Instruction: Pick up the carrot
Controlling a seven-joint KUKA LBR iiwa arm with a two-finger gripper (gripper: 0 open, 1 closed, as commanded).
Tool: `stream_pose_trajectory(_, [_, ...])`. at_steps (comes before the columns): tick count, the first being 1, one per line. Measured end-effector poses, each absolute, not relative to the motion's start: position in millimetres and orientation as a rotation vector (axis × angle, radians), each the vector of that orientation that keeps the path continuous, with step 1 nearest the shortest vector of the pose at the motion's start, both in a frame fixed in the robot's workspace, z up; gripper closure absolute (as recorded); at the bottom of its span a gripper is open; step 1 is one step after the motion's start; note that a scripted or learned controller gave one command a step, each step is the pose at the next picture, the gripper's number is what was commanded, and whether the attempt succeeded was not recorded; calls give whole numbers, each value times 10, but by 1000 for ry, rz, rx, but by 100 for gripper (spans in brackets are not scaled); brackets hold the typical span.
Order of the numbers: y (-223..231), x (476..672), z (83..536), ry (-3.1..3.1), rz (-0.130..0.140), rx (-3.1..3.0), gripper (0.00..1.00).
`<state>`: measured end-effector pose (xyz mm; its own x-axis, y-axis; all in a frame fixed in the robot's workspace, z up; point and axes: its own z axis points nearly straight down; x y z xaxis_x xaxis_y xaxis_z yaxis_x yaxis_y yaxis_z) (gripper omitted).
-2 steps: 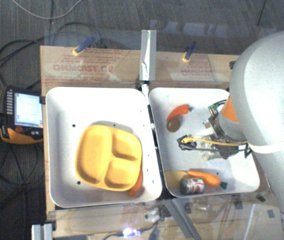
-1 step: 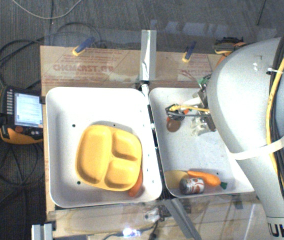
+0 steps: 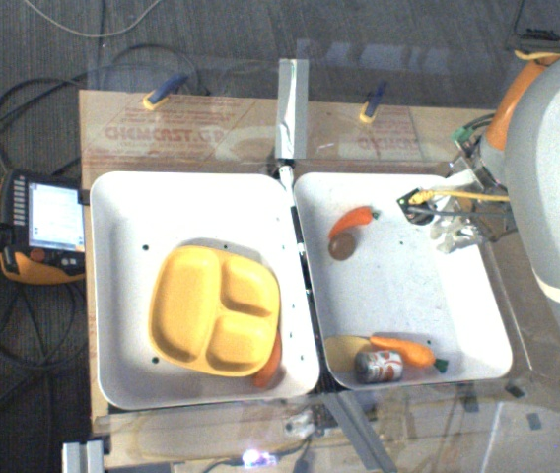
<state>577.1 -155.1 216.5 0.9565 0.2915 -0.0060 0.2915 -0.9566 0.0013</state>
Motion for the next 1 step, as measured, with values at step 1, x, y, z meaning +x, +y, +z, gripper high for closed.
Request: stream_pose_trajectory(1, [-1552,5771,2163,463,-10,3105,0])
